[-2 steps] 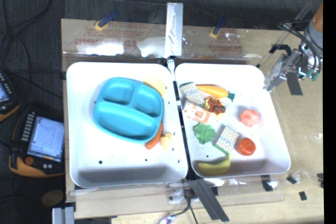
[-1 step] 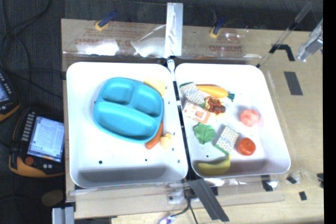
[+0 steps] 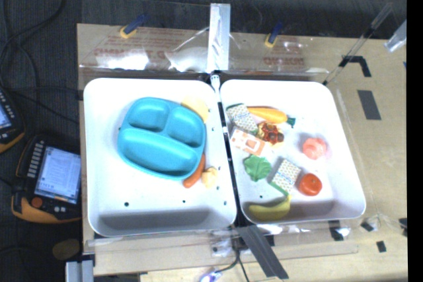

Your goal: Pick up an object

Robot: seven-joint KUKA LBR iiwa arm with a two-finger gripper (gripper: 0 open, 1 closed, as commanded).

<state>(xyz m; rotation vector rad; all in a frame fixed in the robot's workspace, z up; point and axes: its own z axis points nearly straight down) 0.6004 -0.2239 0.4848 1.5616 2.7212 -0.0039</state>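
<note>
Under blue tray (image 3: 162, 137) edge, orange carrot (image 3: 194, 176) partly hidden

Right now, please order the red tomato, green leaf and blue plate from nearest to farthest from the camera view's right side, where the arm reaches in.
1. Red tomato, right bin, right part.
2. Green leaf, right bin, left part.
3. Blue plate, left bin.

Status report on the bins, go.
Right bin crowded: banana, tomato, green toy. Left bin: blue tray, carrot alongside. Nothing picked yet.
</note>
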